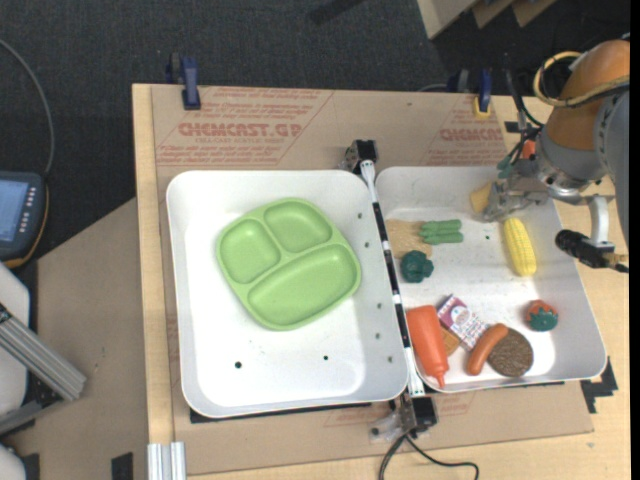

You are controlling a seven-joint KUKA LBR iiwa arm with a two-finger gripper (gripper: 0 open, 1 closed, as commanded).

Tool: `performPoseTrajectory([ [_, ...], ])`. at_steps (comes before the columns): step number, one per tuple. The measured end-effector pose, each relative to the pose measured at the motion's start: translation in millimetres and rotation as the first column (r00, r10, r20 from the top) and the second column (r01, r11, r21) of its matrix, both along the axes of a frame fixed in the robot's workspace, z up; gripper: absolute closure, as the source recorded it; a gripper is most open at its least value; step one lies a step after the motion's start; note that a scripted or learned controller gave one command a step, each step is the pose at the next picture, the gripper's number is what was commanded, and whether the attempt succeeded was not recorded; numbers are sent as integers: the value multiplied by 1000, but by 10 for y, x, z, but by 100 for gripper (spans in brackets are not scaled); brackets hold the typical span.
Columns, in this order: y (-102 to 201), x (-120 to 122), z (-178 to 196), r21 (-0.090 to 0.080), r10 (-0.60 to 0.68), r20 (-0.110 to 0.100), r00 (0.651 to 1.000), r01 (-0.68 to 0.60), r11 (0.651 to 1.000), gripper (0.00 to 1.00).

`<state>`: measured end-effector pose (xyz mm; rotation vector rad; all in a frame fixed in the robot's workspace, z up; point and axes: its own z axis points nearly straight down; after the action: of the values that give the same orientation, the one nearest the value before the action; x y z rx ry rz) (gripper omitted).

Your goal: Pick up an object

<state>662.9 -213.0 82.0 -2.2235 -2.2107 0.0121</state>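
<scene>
From above, the grey arm with its orange band reaches in at the upper right and brings the end effector [503,194] down over the far right corner of the right bin [585,313]. Whether it is spread or closed I cannot tell from here, and nothing can be seen gripped in it; a small tan piece [481,200] lies right at its tip, though contact is unclear.

Just below and slightly right of the end effector lies a yellow corn cob [518,245], nearly lengthwise toward the near edge. Below and left of it sits a green bean-like piece [440,232], and further down that way a dark green broccoli floret [415,265] near the wall between the bins.

Well below the end effector, along the near side of the same bin, lie an orange carrot [429,342], a small pink-and-white packet [458,316], a reddish sausage [487,348] and a round brown patty [511,355] touching it. A red tomato with a green top [542,315] sits apart, nearer the right wall.

Far to the left of the end effector, the left bin [200,268] on the counter [150,168] holds a light green divided plate [288,262].
</scene>
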Motion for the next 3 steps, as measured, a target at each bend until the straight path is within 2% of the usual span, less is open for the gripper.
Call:
performPoseTrajectory([
  [1, 59, 16, 16, 3, 7, -1, 1000, -7, 1000, 0],
  [2, 75, -461, 27, 2, 4, 4, 1000, -4, 1000, 0],
  [3, 343, -1077, 23, 5, 4, 3, 1000, -4, 1000, 0],
])
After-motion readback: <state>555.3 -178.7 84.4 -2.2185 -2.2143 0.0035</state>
